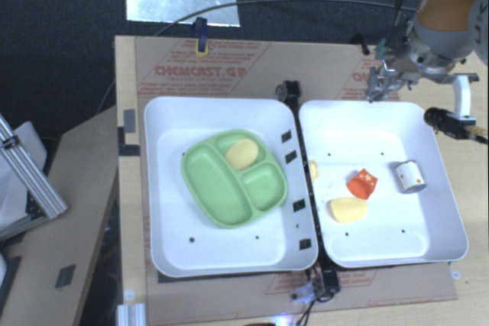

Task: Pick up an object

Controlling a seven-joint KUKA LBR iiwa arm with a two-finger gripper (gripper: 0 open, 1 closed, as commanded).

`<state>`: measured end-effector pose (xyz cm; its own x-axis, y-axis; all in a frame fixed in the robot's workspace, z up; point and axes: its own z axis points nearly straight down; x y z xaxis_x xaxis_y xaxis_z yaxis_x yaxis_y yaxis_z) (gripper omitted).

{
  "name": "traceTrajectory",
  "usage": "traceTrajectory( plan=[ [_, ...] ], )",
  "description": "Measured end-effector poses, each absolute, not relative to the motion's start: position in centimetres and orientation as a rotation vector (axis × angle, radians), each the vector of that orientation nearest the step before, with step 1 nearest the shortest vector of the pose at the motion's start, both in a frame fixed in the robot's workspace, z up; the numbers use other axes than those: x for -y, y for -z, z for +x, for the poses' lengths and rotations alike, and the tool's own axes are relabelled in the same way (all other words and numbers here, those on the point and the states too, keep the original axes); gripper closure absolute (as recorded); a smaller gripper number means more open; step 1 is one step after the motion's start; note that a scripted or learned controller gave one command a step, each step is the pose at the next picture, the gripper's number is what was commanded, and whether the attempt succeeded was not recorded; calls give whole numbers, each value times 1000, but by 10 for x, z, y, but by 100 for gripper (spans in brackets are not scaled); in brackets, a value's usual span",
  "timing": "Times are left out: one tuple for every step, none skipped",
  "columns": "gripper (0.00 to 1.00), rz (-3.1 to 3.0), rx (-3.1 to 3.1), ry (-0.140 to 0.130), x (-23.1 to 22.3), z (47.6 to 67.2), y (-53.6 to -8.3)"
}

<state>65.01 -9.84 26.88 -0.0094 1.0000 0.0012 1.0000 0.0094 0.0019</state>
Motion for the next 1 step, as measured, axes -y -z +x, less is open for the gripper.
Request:
traceTrajectory(
  plan=[
    [100,2211,-2232,-3,48,651,-251]
  ],
)
